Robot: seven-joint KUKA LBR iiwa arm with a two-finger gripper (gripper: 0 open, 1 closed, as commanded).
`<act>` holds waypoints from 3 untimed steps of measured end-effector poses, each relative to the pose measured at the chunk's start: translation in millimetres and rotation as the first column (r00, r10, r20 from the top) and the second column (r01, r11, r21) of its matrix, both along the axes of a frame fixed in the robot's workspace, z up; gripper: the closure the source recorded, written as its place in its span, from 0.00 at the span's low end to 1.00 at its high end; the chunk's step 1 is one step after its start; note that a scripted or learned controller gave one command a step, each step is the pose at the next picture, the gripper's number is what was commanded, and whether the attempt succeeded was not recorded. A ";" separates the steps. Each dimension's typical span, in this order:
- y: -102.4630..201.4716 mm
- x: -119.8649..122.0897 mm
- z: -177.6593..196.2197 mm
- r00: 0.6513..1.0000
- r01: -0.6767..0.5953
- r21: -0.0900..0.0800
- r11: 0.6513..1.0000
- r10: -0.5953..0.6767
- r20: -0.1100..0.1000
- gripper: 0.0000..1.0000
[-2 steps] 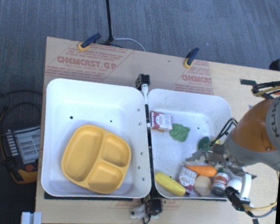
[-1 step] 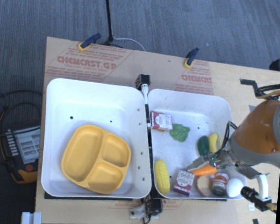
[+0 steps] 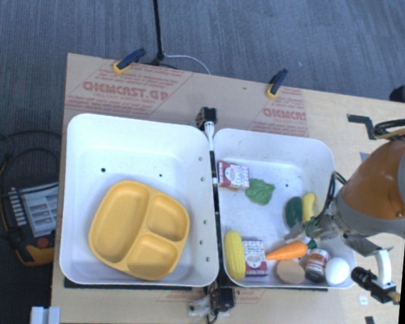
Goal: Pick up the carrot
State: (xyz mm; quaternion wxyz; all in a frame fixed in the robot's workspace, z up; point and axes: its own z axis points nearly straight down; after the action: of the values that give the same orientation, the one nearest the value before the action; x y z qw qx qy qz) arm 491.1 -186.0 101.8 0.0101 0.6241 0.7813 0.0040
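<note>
Well, nothing has been lifted yet, as far as I can see from here. The bench (image 3: 124,90) carries two white bins side by side; the left bin (image 3: 90,147) holds a yellow tray (image 3: 139,228) with three compartments, and the right bin (image 3: 289,148) holds all the small food. The arm (image 3: 378,189) reaches in over the right bin's right edge, its orange band sitting above the rim, and the gripper (image 3: 308,230) comes down near the bin's front right corner. I cannot tell whether it is wide or closed; the tip is too small and cluttered to read. The carrot (image 3: 286,252) lies on the bin floor near the front edge, tilted, its green-topped end up by the gripper and seemingly touching it or just beside it. Around it: a corn cob (image 3: 234,255) and a small box (image 3: 253,258) to its left, a tan piece (image 3: 291,272), a can (image 3: 316,265) and an egg (image 3: 337,272) toward the front right corner. Farther back sit a red carton (image 3: 233,175), a green leaf (image 3: 260,192) and a dark green and yellow pair (image 3: 300,208). So I judge the approach made, the grasp unconfirmed, and the lift all left to do.
</note>
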 end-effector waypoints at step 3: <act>58.3 -6.7 96.0 0.986 -0.162 0.005 0.987 0.162 -0.021 0.00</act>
State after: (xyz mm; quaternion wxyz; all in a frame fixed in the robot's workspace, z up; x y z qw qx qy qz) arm 484.4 -127.7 197.8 0.0002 0.5584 0.8296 -0.0005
